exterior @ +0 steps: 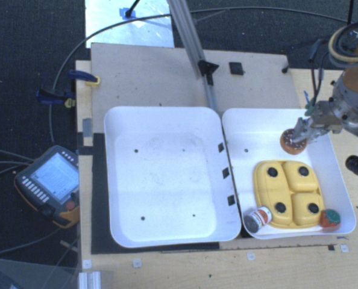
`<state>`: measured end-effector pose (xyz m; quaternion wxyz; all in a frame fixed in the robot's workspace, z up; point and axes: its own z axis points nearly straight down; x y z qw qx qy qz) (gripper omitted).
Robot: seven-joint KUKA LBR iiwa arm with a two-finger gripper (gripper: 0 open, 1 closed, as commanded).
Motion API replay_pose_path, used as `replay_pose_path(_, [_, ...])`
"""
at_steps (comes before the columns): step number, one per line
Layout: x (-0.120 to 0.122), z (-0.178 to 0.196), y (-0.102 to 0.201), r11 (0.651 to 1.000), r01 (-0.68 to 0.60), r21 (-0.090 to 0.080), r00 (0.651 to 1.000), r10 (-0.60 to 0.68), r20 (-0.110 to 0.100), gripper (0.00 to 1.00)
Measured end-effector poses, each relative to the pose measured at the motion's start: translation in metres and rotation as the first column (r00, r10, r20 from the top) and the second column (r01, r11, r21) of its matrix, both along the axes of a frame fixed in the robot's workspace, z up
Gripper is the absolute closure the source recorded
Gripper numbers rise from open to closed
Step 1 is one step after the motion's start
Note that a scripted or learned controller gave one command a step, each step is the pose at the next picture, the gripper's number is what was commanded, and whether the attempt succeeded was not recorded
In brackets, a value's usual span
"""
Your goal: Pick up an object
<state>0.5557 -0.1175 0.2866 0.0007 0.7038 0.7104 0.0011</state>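
My hand sits over the brown disc at two o'clock in the right bin; I cannot tell its state, so nothing looks lifted yet.

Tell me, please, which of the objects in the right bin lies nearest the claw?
The small brown round object, directly beneath the claw; the yellow block, can and strawberry lie farther forward.

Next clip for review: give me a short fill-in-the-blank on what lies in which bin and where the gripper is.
1. The yellow four-part block lies in the ____ bin as the camera sees it.
2. The gripper is directly above the small round ____ object.
3. The small can lies at the yellow block's near-____ corner.
4. The red strawberry-like toy sits in the right bin's near-____ corner.

Missing words: right; brown; left; right
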Motion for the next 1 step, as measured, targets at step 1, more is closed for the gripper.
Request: replay_pose_path(1, [0.0008,-0.0205,0.0552,1.0,-0.001,0.001,1.0,0.001,-0.002,1.0])
